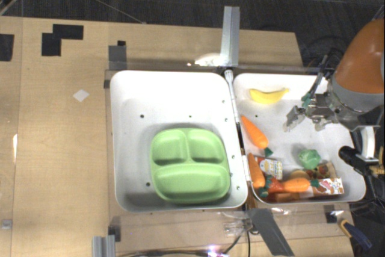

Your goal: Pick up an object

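My gripper (305,119) hangs over the middle of the right bin (356,192), open, with bare bin floor showing between its fingers. A yellow banana (267,95) lies at the bin's far side, up and to the left of the gripper. An orange carrot (255,132) rests along the left wall. A crumpled green item (310,159) sits just below the gripper. Along the near edge lie a second carrot (256,172), a small printed carton (272,167), an orange piece (295,185) and a printed packet (328,186).
The left bin (129,99) holds a green divided plate (189,164) at its near side. A metal post (230,33) stands behind the wall that the two bins share. The arm's orange band (364,63) covers the right bin's far right corner.
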`<state>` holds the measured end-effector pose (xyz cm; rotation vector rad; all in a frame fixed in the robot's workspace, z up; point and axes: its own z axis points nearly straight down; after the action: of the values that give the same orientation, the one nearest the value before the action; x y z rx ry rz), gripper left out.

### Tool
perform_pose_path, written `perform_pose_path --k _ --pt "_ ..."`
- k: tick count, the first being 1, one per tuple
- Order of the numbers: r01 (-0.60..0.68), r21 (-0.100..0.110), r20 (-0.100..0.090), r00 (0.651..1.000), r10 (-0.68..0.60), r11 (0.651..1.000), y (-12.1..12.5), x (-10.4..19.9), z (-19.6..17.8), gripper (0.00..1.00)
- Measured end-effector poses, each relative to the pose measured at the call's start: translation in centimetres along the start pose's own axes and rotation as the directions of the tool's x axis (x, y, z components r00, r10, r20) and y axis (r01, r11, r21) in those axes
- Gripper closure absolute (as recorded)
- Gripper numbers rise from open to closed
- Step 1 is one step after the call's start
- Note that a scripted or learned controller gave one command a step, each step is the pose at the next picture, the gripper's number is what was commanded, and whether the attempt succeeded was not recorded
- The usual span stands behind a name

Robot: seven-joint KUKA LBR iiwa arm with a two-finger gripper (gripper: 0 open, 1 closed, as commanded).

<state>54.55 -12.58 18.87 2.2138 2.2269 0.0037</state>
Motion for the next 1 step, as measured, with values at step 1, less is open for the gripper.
perform_pose_path --k 1 --pt "-0.106 0.000 0.001 0.994 0.106 0.994 -5.83 -6.37 5.32 0.00"
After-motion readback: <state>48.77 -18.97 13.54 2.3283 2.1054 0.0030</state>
